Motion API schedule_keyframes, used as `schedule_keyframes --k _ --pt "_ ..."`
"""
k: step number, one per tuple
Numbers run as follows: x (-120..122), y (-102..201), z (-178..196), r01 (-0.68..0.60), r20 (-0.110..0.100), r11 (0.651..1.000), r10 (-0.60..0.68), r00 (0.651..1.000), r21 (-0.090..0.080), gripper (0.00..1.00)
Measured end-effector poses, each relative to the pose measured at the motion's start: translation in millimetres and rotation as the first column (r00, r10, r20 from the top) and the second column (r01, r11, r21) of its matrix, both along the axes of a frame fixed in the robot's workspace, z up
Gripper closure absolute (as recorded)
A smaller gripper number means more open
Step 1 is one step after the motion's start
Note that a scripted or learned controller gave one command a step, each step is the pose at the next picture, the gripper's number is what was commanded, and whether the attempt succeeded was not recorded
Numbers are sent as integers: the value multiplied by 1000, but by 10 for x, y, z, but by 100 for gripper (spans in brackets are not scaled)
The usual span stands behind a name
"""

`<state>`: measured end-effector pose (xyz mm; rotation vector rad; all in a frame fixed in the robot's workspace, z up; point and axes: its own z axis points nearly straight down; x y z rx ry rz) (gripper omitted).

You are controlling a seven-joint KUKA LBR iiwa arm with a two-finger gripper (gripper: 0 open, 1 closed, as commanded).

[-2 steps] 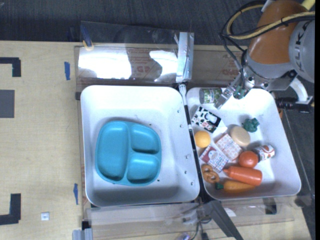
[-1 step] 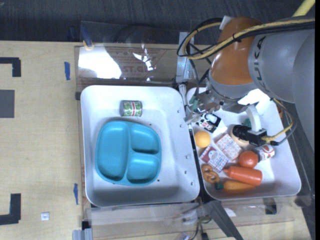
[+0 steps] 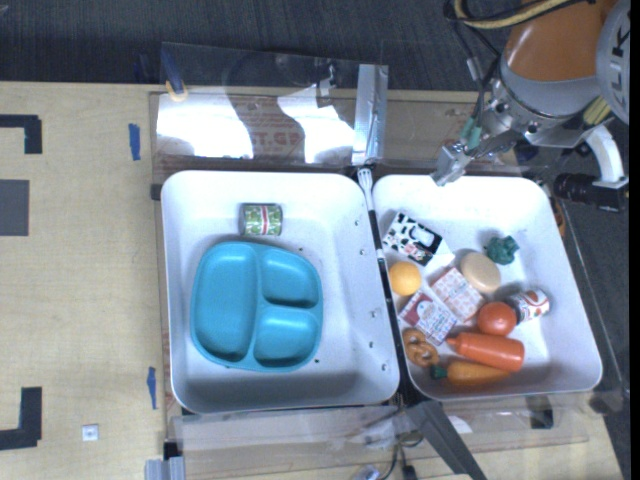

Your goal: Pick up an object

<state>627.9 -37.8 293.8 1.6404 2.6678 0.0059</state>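
Gripper hangs over the back rim of the right bin, holding nothing; can't tell if it's released or clenched, too small and blurred. Candidate objects sit clustered in that bin: orange ball, tomato, carrot, cow-print box, green piece. Left bin has a blue divided plate and a small can. Risk: items touch each other, so a descent likely nudges neighbours or pinches two; round ones probably roll out.

Robot lab: taped bench, bins
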Motion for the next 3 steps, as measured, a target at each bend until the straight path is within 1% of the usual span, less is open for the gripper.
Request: schedule_keyframes --k 1,2,3 --pt "-381 549 -629 94 -16 996 -94 995 2 100" --pt "-419 -268 -816 -157 -13 988 157 988 2 100" --pt "-502 -790 -205 -495 -3 869 495 869 -6 100"
